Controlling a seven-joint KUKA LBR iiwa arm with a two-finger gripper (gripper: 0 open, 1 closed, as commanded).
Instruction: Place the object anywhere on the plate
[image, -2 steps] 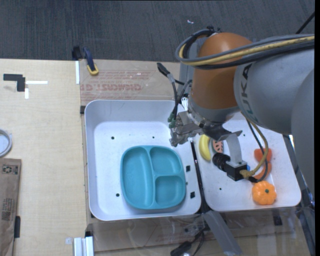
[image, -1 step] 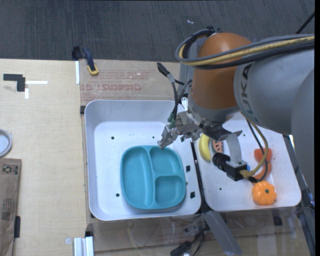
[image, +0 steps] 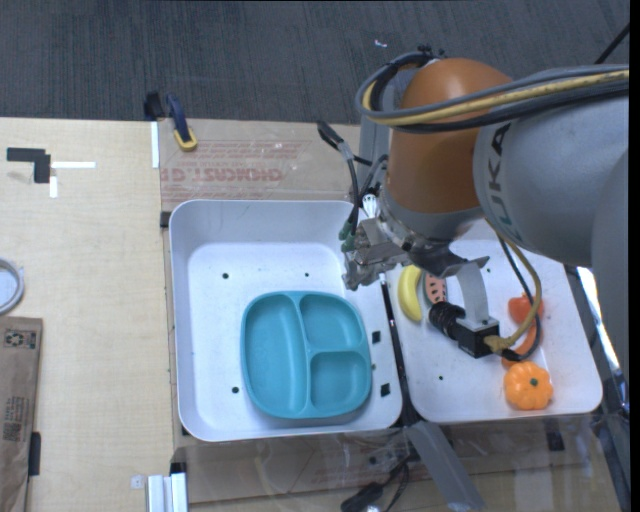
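You are looking down on the grey arm with its orange band (image: 450, 130) reaching in from the right over the pale wooden bench (image: 80, 260); part of its black lettering, "UK", reads sideways on the grey casing. Below it sit two shallow white bins, the left bin (image: 200, 300) and the right bin (image: 570, 330), touching side by side. Behind the left bin lies a sheet of brown cardboard (image: 250, 160) with red print that runs reversed and blurred, too faint for you to read. The teal plastic plate with three compartments (image: 305, 355) rests flat in the left bin, towards its front. The gripper (image: 365, 258) hangs over the seam between the bins, at the plate's far right corner; you cannot tell whether it is released or clenched. The yellow banana (image: 408, 292) lies in the right bin just beside the gripper, off the plate. A small orange pumpkin (image: 528, 386) sits at that bin's front, well apart from the banana. At the bench's left edge you see a brown paper carton (image: 18, 400) bearing a recycling symbol.
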